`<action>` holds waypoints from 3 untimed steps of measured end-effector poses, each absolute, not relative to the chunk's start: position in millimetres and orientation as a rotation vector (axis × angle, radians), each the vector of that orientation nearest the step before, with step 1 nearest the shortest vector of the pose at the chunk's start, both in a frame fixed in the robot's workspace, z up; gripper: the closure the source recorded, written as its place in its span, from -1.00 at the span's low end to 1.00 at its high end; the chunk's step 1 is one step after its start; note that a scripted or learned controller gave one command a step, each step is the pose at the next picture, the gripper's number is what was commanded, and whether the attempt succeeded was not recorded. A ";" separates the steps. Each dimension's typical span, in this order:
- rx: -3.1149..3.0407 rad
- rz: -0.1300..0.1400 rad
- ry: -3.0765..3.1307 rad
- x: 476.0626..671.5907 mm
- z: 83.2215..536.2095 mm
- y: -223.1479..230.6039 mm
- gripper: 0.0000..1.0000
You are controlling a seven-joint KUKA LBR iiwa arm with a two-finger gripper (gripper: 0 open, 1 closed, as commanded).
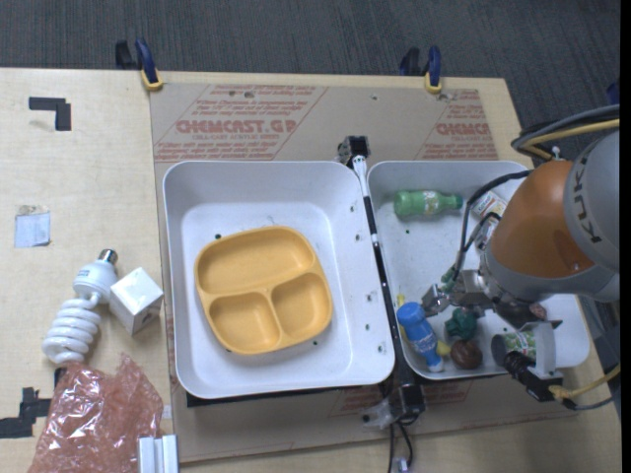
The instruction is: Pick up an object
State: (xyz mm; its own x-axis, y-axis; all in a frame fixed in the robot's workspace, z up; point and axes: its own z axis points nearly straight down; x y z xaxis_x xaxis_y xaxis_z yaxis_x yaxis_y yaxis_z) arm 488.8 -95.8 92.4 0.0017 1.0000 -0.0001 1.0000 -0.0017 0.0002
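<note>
My gripper (450,300) hangs low over the front part of the right bin (414,249), under the orange wrist band. Just below it lie a blue bottle (418,331), a dark green object (460,323), a small yellow piece (444,347) and a brown round object (466,355). A green bottle (426,203) lies on its side at the back of this bin. A green and white bottle (525,344) rests at the bin's front right, partly under the arm. I see nothing clearly held by the gripper.
The left bin (187,264) holds a yellow divided tray (264,289). On the bench to the left lie a spiral light bulb (77,315), a white cube (136,299) and a crumpled pink bag (94,417). Clamps stand at the board's back edge.
</note>
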 end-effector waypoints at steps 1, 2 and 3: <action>2.223 0.003 2.216 490.3 102.3 -96.1 1.00; 2.220 0.001 2.221 521.8 192.6 -35.6 1.00; 2.219 0.001 2.221 521.8 192.6 -35.6 -1.00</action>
State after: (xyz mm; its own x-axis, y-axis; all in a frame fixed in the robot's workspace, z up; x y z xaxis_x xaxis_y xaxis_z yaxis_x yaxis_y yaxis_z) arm 521.8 -35.6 192.6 -0.0009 1.0000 -0.0006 1.0000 0.0009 0.0015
